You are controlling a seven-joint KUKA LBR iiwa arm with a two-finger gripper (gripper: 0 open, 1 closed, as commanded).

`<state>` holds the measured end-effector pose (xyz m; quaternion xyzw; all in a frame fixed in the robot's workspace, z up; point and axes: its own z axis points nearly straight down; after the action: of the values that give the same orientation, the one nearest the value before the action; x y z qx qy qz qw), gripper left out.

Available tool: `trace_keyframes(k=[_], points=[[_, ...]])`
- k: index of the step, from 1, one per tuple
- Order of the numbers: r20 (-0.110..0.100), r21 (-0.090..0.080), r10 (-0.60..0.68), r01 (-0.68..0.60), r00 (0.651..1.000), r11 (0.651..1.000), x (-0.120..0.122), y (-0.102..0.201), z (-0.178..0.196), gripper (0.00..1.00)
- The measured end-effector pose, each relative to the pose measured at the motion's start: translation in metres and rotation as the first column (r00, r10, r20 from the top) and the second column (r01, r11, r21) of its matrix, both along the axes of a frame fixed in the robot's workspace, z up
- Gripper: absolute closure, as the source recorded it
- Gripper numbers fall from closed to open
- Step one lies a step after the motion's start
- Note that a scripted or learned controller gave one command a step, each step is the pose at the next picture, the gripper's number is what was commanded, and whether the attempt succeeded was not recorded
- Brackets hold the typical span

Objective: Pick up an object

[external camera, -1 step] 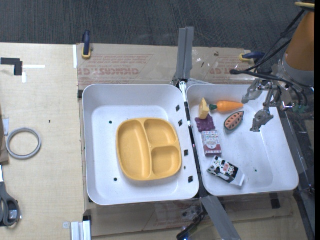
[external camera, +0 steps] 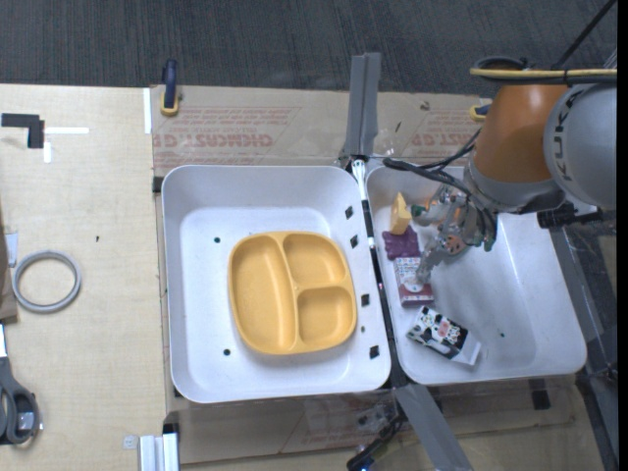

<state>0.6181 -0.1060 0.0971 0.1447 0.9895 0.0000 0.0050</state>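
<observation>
White plastic forms the two shallow bins on the counter [external camera: 78, 165], set side by side. The left bin [external camera: 186, 263] holds a yellow divided tray [external camera: 291, 291] with three compartments, lying flat near its middle. The right bin [external camera: 520, 312] holds the small things I could pick. A yellow wedge-shaped piece [external camera: 400, 214] sits toward 11 o'clock in that bin, close to the wall shared with the left bin. Just below it, toward 6 o'clock from the wedge, lies a dark purple packet [external camera: 401, 244], and touching that, further toward 6 o'clock, a reddish packet with a pale label [external camera: 411, 280]. A black-and-white patterned pouch [external camera: 444, 335] lies flat toward 7 o'clock in the bin, apart from the other three.

My arm [external camera: 579, 145] comes in from 3 o'clock, its orange band [external camera: 520, 135] above the bin's 12 o'clock edge. My jaws [external camera: 435, 246] hang low over the left half of the right bin, just beside the purple and reddish packets, at their 3 o'clock side. Whether my jaws are spread or closed I cannot tell; cables and metal parts blur together there, and I see nothing clearly gripped.

Out on the counter at 9 o'clock rests a grey tape roll [external camera: 44, 281], and at 8 o'clock, at the frame's edge, a pair of scissors [external camera: 17, 410].
</observation>
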Motion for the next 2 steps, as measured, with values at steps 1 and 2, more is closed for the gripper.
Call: trace_keyframes(k=[1, 2], points=[[0.0, 0.001, -0.228, 0.228, 0.974, 0.974, 0.017, 0.006, 0.0, 0.0], [-0.005, 0.0, -0.147, 0.147, 0.989, 0.989, 0.021, 0.004, 0.027, 0.0]])
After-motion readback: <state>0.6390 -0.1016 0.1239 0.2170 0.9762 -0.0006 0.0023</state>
